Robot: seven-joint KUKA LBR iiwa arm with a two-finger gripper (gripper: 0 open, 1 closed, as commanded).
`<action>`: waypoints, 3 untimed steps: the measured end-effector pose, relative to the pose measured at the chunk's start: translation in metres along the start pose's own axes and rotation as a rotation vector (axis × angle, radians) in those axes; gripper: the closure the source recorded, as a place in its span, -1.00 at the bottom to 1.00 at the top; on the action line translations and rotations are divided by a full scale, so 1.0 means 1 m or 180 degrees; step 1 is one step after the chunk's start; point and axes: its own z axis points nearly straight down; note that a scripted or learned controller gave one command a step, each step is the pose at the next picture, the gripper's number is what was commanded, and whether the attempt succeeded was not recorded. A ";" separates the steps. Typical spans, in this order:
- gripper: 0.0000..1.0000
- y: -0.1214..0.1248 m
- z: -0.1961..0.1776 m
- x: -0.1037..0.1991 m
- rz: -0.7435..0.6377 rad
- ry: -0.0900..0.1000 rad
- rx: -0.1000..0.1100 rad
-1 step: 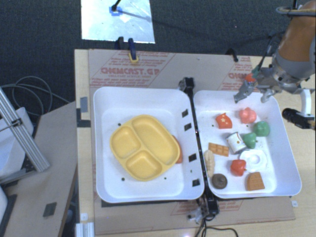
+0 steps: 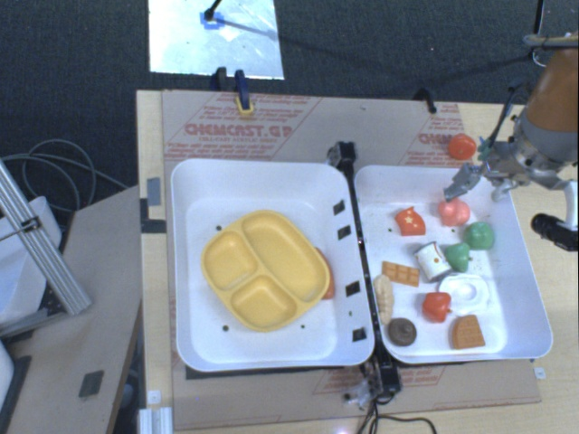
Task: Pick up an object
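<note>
From my remote station I see two white bins side by side on the bench. The left bin [image 2: 194, 333] holds a yellow divided plate [image 2: 262, 268], with a sliver of something orange-red showing at the plate's right edge. The right bin [image 2: 529, 319] holds a scatter of small toys: a pink ball [image 2: 454, 212], a green ball [image 2: 479, 235], a red piece with a yellow spot [image 2: 410, 221], a white cup [image 2: 433, 260] lying touching a green toy [image 2: 458, 256], a waffle-like cracker [image 2: 400, 273], a white ring [image 2: 463, 290], a red pepper-like toy [image 2: 436, 306], a brown doughnut [image 2: 402, 332], an orange wedge [image 2: 468, 332] and a pale peanut-shaped piece [image 2: 384, 297]. An orange ball [image 2: 461, 146] sits outside, just beyond the bin's far rim. The gripper [image 2: 472, 180] hangs over the far part of the right bin, just above the pink ball; I cannot tell its state, and nothing is visibly held
</note>
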 end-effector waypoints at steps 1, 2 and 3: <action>-1.00 0.000 0.041 -0.024 -0.0004 0.0002 0.0002; -1.00 0.008 0.113 -0.021 -0.0021 0.0008 0.0011; -1.00 -0.060 0.004 0.045 -0.0028 0.0007 -0.0027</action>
